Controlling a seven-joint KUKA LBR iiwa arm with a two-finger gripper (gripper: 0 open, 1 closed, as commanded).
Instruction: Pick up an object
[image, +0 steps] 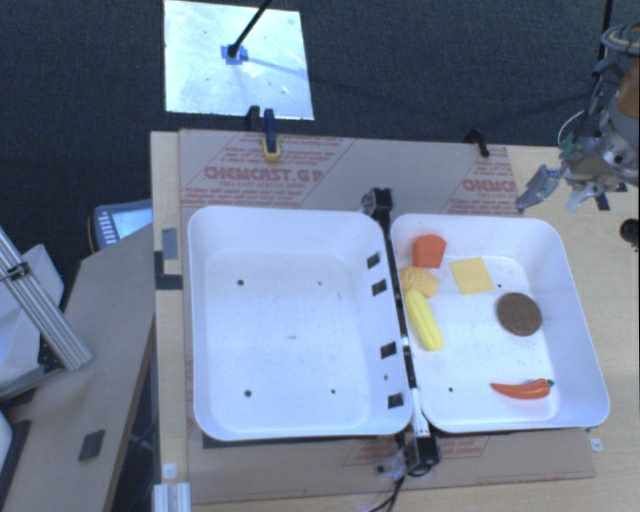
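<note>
**Arm at the upper right edge, five small things in the right bin**

The bench carries a brown board printed with red "CHEMCAST GP" lettering, partly covered by the bins and repeated, cut short, near the upper right. The left bin fills the middle of the frame; the right bin sits just beside it, joined along a row of black clips. A shiny metal sheet lies at the upper left centre, its surface too glary to read.

The arm is cut off by the upper right edge of the frame. Its gripper hangs above the board beyond the right bin's far corner, fingers spread apart with nothing between them.

In the right bin, largest first: a yellow corn cob near the left wall, a brown round disc right of centre, a flat yellow square, an orange-red block at the far left corner, and a thin red chili pepper with a green stem near the front. A smaller yellow lump touches the cob's upper end; its shape is hard to make out.
</note>
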